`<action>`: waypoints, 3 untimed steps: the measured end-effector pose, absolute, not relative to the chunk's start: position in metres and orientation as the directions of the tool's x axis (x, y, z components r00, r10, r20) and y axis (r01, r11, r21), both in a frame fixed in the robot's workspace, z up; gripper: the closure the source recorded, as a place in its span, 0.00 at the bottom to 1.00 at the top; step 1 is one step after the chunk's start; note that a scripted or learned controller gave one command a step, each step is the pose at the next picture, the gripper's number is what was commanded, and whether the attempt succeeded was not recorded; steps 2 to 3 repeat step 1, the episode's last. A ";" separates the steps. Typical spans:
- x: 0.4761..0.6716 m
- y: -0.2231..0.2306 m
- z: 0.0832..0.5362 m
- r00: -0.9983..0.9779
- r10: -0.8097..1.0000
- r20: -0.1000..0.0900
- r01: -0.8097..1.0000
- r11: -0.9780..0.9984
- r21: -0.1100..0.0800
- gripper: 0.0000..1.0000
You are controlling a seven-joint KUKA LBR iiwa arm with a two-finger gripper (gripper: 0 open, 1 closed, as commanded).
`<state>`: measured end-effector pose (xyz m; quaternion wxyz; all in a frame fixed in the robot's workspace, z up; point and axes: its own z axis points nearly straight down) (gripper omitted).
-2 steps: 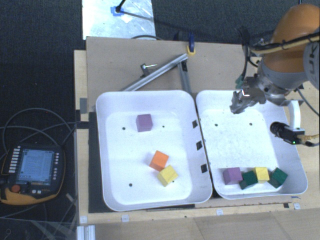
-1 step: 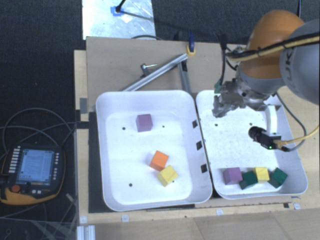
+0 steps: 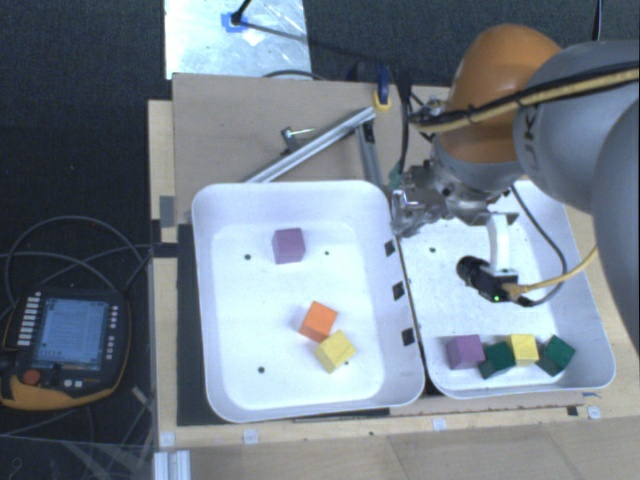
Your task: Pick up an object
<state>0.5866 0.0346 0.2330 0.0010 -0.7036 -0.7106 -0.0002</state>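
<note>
The pincer (image 3: pixel 405 206) hangs over the far left corner of the right bin (image 3: pixel 590 318), close to the rim it shares with the left bin (image 3: pixel 215 298); whether it is released or clenched cannot be told, and nothing is seen in it. Along the right bin's near edge lie a violet cube (image 3: pixel 464 351), a dark green block (image 3: pixel 495 358), a small yellow cube (image 3: pixel 524 348) and a green block (image 3: pixel 556 353), close together. In the left bin a purple cube (image 3: pixel 288 245) sits toward the far edge, and an orange cube (image 3: pixel 318 320) touches a yellow cube (image 3: pixel 335 350) nearer the front.
</note>
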 end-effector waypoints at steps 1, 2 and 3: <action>0.587 0.093 0.241 -0.012 1.000 0.003 1.000 0.012 0.002 1.00; 0.587 0.093 0.241 -0.012 1.000 0.003 1.000 0.012 0.002 1.00; 0.587 0.093 0.241 -0.012 1.000 0.003 1.000 0.012 0.002 1.00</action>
